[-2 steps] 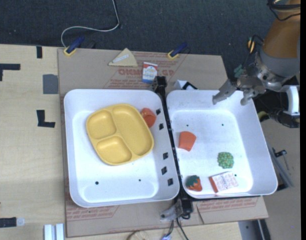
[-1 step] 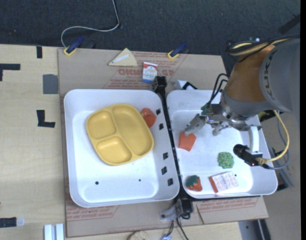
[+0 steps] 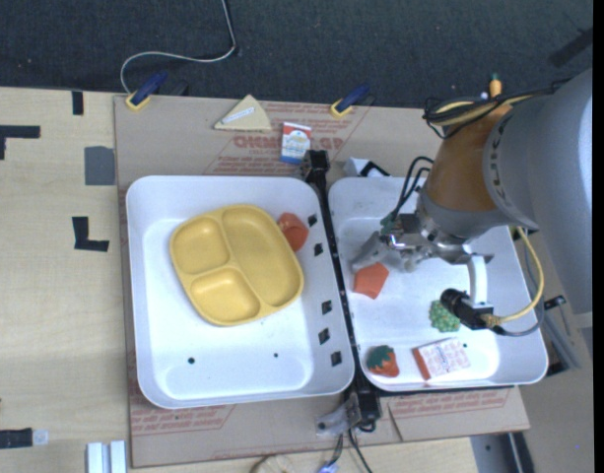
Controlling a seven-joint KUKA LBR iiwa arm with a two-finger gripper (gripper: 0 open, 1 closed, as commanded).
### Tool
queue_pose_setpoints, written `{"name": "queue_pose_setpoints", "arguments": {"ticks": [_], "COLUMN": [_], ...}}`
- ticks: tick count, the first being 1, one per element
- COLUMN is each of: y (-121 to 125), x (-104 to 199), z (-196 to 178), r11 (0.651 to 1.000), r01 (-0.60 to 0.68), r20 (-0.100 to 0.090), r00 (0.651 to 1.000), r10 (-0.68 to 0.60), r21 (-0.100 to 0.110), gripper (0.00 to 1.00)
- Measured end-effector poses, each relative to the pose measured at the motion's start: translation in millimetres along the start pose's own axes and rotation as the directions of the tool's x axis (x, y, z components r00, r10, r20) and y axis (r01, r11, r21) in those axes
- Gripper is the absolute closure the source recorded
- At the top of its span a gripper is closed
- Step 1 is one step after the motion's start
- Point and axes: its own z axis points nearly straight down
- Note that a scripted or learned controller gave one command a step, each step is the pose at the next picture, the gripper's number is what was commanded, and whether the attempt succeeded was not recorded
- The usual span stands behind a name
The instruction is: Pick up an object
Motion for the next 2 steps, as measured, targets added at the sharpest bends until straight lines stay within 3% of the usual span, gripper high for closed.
{"name": "queue_pose_setpoints", "arguments": {"ticks": [1,2], "y": [-8.0,-7.7], "x": [1.6,1.4], "z": [14.9,5.2], "r11": [1.000,1.000], "r01": [0.001,0.001], "r20": [0.002,0.003], "r00": [1.000,1.000], "r10": [-0.001,-0.001], "r21": [-0.007,-0.009], "gripper": [0.00,1.00]}}
